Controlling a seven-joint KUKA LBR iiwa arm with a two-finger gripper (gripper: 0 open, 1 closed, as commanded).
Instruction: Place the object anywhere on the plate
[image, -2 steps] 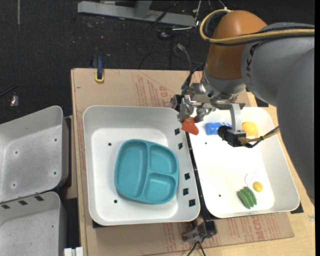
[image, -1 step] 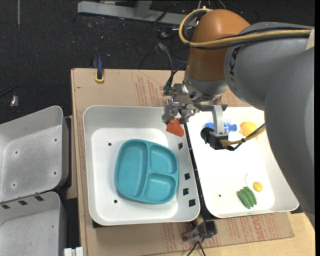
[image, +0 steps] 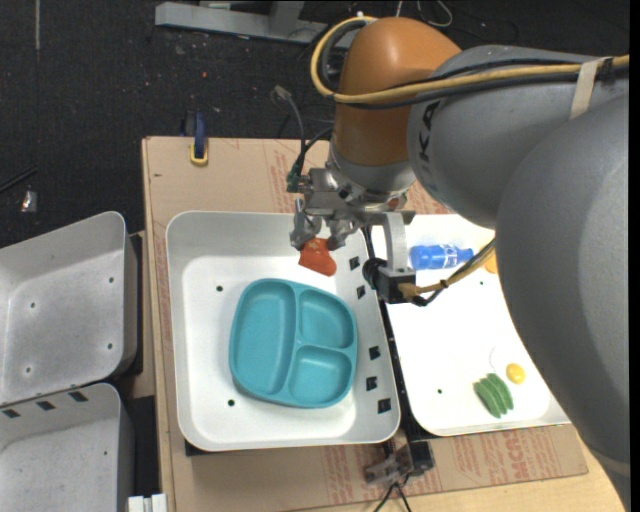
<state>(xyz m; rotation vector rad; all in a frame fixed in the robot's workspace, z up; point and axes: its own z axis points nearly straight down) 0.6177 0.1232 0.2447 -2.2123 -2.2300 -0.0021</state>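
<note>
Gripper (image: 318, 238) at upper centre of frame, fingers (image: 301, 236) closed around a red object (image: 319, 258), held above the left bin (image: 200, 420), just beyond the teal divided plate (image: 294, 343).

The grey arm (image: 520, 150) reaches in from the right, orange band on top. Its gripper (image: 318, 240) points down, jaws closed on a red object (image: 319, 259).

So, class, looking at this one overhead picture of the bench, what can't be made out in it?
- Red object: too small to identify; its top is covered by the gripper.
- Right bin: far side hidden under the arm.
- Blue bottle: label too small to read.
- Yellow item beside the green one: too small to name.
</note>
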